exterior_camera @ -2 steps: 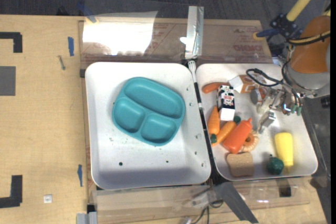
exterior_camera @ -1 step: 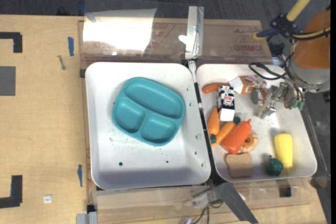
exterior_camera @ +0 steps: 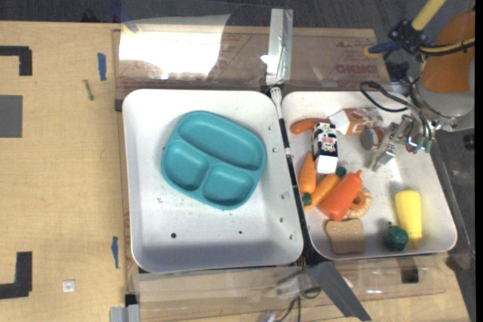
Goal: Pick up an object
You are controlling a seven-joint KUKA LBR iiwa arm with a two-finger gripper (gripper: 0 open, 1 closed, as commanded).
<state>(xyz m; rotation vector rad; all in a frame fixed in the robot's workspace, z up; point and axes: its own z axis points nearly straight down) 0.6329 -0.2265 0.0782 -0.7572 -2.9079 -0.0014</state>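
My gripper hangs over the upper right part of the right bin, its metal fingers spread open with nothing between them. Left of it lie a black-and-white carton, a red sausage and a white and orange packet. Lower down are an orange carrot, an orange bottle with a green cap, a brown block, a yellow piece and a dark green piece.
The left bin holds a teal divided plate. A metal divider stands behind the seam between the bins. The arm's orange band and its cables sit over the right bin's far right corner.
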